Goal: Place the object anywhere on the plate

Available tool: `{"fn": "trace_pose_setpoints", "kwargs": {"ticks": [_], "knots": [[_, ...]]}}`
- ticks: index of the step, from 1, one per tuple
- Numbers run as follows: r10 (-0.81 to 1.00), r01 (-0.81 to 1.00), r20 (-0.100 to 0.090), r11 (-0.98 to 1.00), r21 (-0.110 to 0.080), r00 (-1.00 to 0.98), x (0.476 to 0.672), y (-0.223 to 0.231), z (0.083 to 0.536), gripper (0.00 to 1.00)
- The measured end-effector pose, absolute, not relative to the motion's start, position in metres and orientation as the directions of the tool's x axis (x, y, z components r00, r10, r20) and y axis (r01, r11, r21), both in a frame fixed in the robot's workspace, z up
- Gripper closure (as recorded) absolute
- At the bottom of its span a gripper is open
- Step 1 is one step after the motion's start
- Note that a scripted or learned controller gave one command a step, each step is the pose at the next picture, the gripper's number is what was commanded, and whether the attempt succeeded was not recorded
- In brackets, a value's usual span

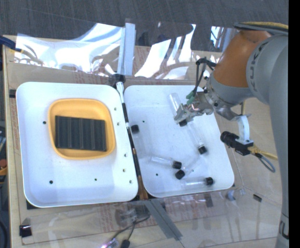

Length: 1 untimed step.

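Two-finger metal gripper (183, 119): over right white bin (155, 185), finger spread I cannot tell
Clear plastic black-capped tubes (166, 161) lie below it in my view; yellow rectangular plate (80, 109) with dark ribbed centre sits in left white bin (31, 180)

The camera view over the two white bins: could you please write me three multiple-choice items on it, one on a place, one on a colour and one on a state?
1. Where does the yellow rounded plate with the dark ribbed insert lie?
A. in the left white bin
B. in the right white bin
C. on the bench in front

2. What colour are the caps of the clear plastic tubes?
A. red
B. black
C. green

3. How do the tubes lie?
A. standing in a rack
B. stacked on the plate
C. scattered flat

Answers: 1 A, the plate sits inside the left white bin. 2 B, each capped tube, such as this one, ends in black. 3 C, they lie apart on the floor of the right white bin.
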State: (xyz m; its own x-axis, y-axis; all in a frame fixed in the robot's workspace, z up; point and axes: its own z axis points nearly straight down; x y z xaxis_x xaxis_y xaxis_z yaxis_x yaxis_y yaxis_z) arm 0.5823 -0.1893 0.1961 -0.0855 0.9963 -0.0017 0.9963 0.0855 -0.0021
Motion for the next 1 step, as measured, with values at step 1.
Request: {"fn": "trace_pose_setpoints", "kwargs": {"ticks": [1], "knots": [[0.986,0.986,0.000,0.166,0.000,-0.166,0.6003,-0.1659,0.1968,1.00]]}}
